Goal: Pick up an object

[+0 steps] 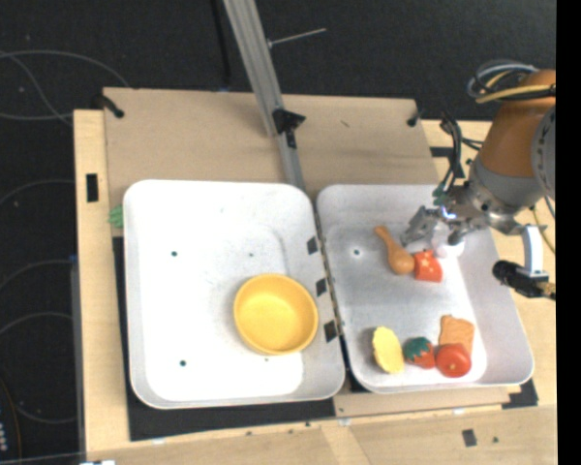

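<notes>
The small red object (428, 267) lies in the right bin (494, 303), touching the round end of a tan pear-shaped piece (395, 252). We see the gripper (436, 223) hovering just above and behind that red object, its grey arm (508, 163) reaching in over the bin's far right corner. We cannot tell how the end effector stands. Nearer us from the red object sit a yellow piece (387, 349), a green-and-red piece (419, 351), and an orange block with a red tomato (454, 347). The left bin (194, 240) holds a yellow bowl (275, 314).
</notes>
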Motion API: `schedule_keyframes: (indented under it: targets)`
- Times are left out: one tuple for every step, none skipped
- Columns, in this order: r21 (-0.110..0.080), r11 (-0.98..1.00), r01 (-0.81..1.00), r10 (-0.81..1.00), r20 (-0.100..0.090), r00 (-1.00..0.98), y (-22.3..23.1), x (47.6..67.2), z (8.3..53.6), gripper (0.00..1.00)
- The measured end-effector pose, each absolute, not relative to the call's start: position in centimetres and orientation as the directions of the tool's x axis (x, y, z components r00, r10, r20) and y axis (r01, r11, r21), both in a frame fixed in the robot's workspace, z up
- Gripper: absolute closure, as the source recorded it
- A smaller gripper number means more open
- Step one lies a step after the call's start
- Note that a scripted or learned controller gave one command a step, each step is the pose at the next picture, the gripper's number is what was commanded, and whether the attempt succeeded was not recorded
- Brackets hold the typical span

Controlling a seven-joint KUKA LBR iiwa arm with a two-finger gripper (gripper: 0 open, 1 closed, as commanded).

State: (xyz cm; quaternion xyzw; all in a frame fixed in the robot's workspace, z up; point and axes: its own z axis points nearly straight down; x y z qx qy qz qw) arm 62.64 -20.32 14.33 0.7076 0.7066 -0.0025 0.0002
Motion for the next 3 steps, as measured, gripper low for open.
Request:
schedule_keyframes:
  targets:
    - [0.005,-0.001,1.000,1.000,-0.004,0.001,-20.4,62.8,15.8,1.00]
    - [0.007,0.003,1.000,1.000,-0.001,-0.003,-20.6,63.4,20.3,1.00]
    - [0.007,0.004,1.000,1.000,-0.002,-0.004,-21.3,64.2,25.2,1.00]
